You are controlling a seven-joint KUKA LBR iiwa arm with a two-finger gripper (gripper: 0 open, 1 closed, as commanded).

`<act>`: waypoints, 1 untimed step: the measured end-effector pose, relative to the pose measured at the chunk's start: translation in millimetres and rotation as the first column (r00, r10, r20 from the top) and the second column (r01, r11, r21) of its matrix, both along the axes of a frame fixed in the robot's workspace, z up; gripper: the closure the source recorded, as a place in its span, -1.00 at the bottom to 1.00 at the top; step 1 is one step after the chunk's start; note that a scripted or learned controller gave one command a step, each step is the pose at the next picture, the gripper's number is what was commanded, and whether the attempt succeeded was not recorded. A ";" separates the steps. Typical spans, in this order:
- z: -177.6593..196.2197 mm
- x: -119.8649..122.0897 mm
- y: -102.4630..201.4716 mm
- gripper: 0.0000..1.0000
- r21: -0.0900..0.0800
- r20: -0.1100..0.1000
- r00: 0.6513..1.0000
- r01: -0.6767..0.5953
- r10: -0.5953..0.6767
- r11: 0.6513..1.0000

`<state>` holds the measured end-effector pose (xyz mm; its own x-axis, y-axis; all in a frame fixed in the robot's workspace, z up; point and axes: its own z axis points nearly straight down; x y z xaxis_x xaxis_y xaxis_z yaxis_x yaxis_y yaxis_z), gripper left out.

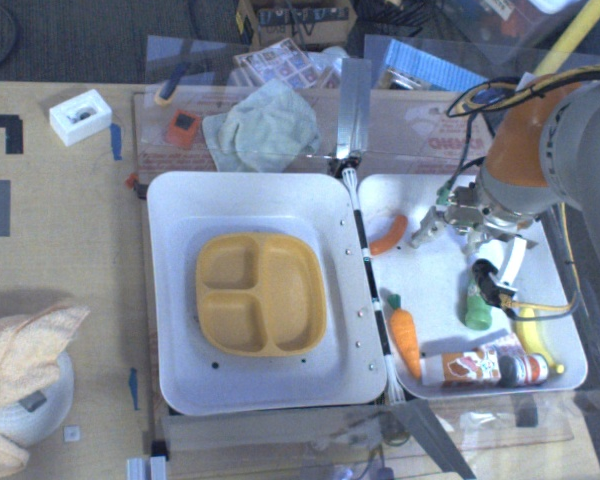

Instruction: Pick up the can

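Viewed from above: wooden bench (pixel 70 238) with two white bins. Left bin (pixel 170 268) held a yellow divided plate (pixel 260 293). Grey-and-orange arm (pixel 540 158) reached over the right bin (pixel 430 288), end effector (pixel 435 226) low near a sausage (pixel 387 234); grip width could not be told. Along the near wall lay a brown-labelled bottle (pixel 490 368), beside it a carrot (pixel 405 338), a banana (pixel 532 336) and a small green bottle (pixel 478 308). Could not tell which was the can.

A robotics lab — bench (pixel 60 268), cables (pixel 500 93), toy food in bins (pixel 170 268).
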<state>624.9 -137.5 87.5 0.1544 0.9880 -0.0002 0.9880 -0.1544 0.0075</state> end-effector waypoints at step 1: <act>48.5 -14.0 -55.7 -1.00 -0.001 -0.005 1.000 -0.010 0.010 1.000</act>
